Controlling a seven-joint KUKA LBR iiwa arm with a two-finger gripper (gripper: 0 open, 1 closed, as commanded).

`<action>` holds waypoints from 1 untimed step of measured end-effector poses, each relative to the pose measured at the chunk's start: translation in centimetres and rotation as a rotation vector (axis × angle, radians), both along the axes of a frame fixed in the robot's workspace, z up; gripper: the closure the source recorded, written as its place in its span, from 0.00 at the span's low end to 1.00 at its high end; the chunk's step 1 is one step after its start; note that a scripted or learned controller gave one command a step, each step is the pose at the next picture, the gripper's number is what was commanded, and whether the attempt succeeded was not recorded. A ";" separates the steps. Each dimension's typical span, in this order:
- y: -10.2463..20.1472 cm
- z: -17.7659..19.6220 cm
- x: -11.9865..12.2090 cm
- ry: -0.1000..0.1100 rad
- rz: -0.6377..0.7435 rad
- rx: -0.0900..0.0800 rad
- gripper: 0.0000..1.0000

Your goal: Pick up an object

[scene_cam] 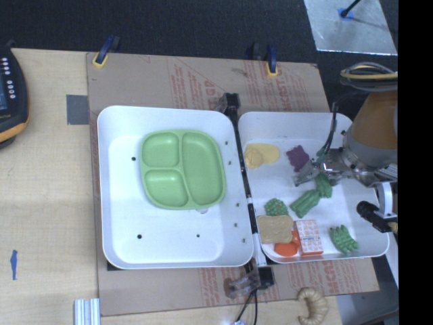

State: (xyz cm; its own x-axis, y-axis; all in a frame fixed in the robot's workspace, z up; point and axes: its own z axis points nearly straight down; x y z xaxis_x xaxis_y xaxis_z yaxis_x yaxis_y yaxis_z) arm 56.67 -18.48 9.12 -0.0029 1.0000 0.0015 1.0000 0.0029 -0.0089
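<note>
Toast (275, 228) sits at the right bin's (365, 252) near edge, just left of a small carton (308, 237). Farther back, the end effector (318, 175) touches a green vegetable (311, 196); its fingers' state cannot be told.

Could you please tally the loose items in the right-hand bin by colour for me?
Green: 3, a leafy toy piece, a long toy vegetable, a ridged toy piece
Yellow: 1
Purple: 1
Tan: 1
Orange-red: 1
Red-and-white carton: 1
Total: 8
</note>
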 end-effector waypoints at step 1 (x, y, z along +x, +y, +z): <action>-0.3 0.2 8.2 -0.013 0.004 -0.003 0.00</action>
State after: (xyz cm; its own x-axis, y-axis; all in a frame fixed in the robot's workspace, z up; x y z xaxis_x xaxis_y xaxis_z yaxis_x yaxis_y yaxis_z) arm 64.91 -18.74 9.32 -0.0065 1.0000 -0.0014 1.0000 0.0065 0.0043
